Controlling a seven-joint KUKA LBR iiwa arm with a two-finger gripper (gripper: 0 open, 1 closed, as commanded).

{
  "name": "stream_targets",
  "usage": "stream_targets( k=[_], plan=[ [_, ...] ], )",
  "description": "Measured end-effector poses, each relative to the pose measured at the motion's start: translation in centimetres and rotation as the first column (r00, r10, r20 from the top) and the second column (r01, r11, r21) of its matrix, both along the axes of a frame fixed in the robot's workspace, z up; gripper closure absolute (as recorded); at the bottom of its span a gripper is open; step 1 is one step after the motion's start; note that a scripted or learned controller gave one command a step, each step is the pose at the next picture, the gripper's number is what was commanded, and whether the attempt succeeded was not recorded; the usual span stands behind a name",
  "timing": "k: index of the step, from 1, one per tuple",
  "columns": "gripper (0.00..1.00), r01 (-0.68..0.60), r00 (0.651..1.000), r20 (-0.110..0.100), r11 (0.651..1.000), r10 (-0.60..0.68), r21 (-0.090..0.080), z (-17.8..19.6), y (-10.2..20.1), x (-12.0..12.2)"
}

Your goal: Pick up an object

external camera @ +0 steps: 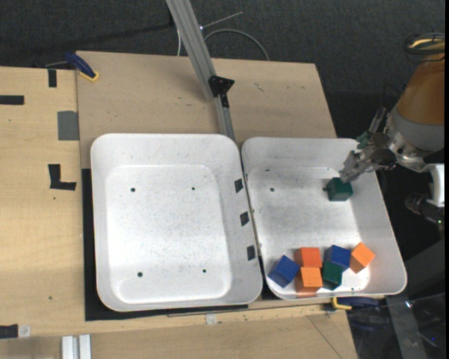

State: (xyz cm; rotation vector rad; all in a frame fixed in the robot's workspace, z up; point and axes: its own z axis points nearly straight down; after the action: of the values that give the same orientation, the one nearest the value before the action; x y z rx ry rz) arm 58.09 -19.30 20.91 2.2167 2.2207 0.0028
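A: Start with the big things. Two white bins sit mid-frame: the left bin [168, 215] and the right bin [299, 208]. The arm [422, 111] comes in from the right edge, upper half.

B: And the gripper [352, 172]?

A: It hangs right of centre, over the right bin's upper right part, tip just above a green block [339, 191]. They look touching or nearly so. Whether the claw is spread or pinched on it, I cannot tell; it is too small and blurred.

B: So the green block is the likely target?

A: I'd judge so. It lies alone, near the bin's right wall. The rest are clustered at the lower right of that bin: blue block [284, 270], two orange blocks [309, 268], another blue [339, 256], a dark green one [332, 275], and an orange block [362, 256].

B: What could go wrong?

A: The claw seems offset toward the block's upper right corner. Closing off-centre could nudge it aside or squeeze it out. The nearby wall may also foul the outer side of the claw.
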Motion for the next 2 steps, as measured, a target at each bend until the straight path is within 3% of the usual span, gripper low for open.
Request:
stream_targets(
  k=[1,2],
  plan=[
    [1.0,0.0,1.0,-0.001,1.0,0.0,0.001,3.2,0.0,0.1],
    [1.0,-0.004,1.0,-0.006,1.0,0.004,0.003,2.0,5.2,1.5]
  ],
)
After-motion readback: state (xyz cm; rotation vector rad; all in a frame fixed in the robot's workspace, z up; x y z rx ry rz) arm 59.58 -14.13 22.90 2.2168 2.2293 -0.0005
